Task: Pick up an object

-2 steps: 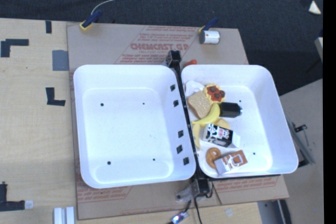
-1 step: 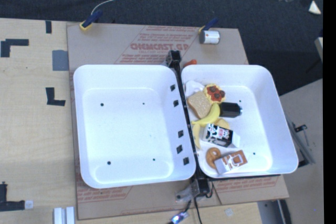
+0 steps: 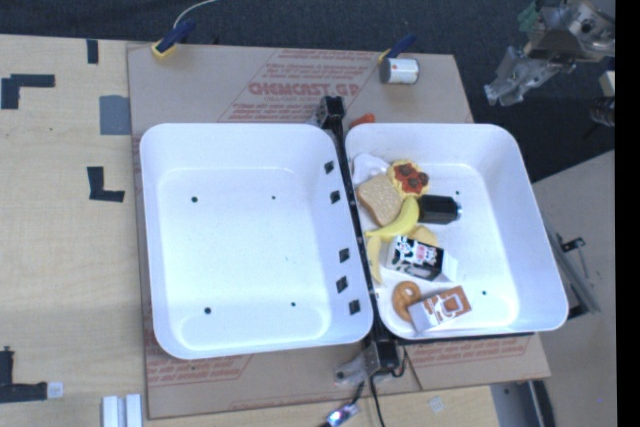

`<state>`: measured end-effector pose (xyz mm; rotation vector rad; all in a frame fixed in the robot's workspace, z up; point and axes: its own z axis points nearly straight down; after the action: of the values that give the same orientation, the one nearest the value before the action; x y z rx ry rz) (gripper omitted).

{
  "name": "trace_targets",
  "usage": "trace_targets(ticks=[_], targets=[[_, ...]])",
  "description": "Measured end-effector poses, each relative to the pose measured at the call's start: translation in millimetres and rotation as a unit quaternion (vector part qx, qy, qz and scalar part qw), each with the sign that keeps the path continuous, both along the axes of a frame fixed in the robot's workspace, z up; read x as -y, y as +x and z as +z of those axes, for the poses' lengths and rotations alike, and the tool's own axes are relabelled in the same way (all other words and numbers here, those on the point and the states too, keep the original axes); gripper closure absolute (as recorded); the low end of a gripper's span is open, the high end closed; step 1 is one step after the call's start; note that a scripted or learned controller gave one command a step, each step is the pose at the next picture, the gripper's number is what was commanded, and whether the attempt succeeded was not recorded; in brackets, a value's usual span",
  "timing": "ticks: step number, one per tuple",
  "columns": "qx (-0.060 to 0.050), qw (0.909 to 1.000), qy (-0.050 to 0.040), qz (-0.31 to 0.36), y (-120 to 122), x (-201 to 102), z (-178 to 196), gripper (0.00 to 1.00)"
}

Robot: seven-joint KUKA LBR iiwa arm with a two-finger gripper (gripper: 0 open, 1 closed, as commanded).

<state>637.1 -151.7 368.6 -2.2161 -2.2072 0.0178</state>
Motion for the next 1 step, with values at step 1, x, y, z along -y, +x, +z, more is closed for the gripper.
trace_targets(ticks=[1], targets=[[0.015,0.9999,-0.0027,0.004,18.0,0.7,123.4,1.00]])
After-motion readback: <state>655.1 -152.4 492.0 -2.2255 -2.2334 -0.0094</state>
